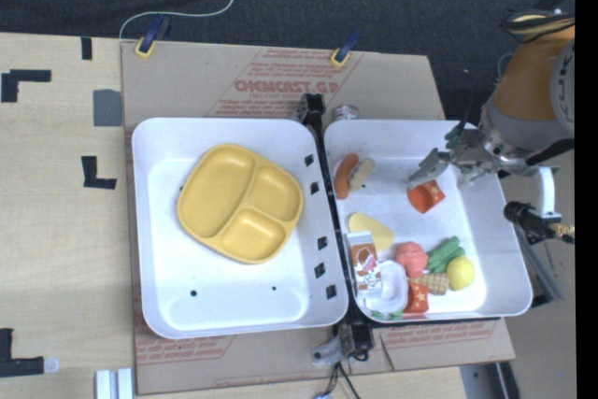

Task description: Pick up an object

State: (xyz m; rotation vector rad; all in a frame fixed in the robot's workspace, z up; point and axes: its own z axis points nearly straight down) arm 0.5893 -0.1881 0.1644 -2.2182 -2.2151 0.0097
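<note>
My gripper [432,171] hangs over the right bin [486,229], fingers spread wide, gripping nothing. Red block [427,196] lies on the bin floor just below the gripper, apart from the toy food pile [411,271].

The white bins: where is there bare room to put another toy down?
Left bin: a bare strip along the near wall below the yellow tray, and a narrower one at its left. Right bin: bare floor in the middle, between the sausage and the red block by the gripper. Its near end is crowded: lemon, carton and other toys.
</note>
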